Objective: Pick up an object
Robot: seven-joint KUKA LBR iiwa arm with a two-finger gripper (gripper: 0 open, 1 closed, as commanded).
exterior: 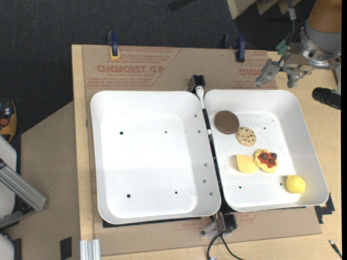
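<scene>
**A:** Where does the gripper [279, 75] sit, and what are its jaws doing?

**B:** It hangs above the far rim of the right bin [309, 145], over the brown board. The two grey metal fingers [264, 73] are spread apart, with nothing between them.

**A:** And the things to pick?

**B:** All lie in the right bin, nearer the camera than the jaws. Closest to them is a flat, round, dark brown disc [226, 122]. Just past it rests a pale chip cookie [246, 136], round and speckled. Farther still, a smooth yellow wedge [246, 163] touches a small tart [266, 160] topped with red and dark bits. Farthest off, near the bin's front corner, sits a matte yellow ball [295, 184].

**A:** The left bin [108, 161]?

**B:** Smooth white plastic, shallow, with rounded corners.
</scene>
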